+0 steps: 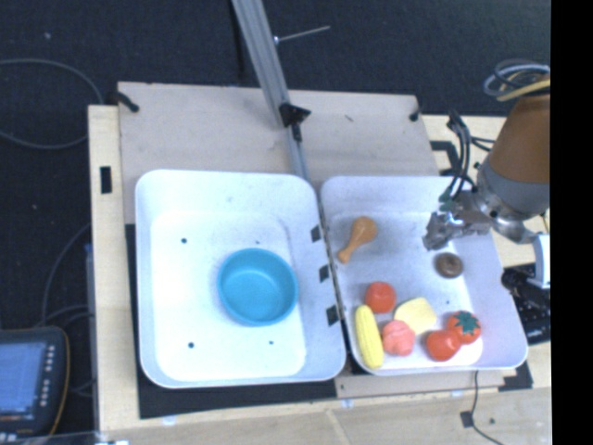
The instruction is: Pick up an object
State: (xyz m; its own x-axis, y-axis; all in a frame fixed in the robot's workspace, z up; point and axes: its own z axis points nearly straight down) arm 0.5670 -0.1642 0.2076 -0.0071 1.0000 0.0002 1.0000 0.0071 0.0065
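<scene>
My gripper [439, 233] hangs over the right bin [398, 202], near its upper right part, with the orange-banded arm behind it at the right edge. Just below and to the right of it lies a small brown round object [450, 265]. A tan drumstick-shaped toy [355, 236] lies to its left. Along the bin's front sit a red tomato [379, 296], a yellow corn cob [369, 335], a yellow block [416, 314], a pink piece [398, 337] and a red strawberry-like toy [451, 336]. Nothing shows between the fingers.
The left bin [167, 248] holds a blue bowl [258, 286]. A slanted metal pole [264, 54] rises behind the bins. A screen device [28, 378] sits at the lower left, off the bench.
</scene>
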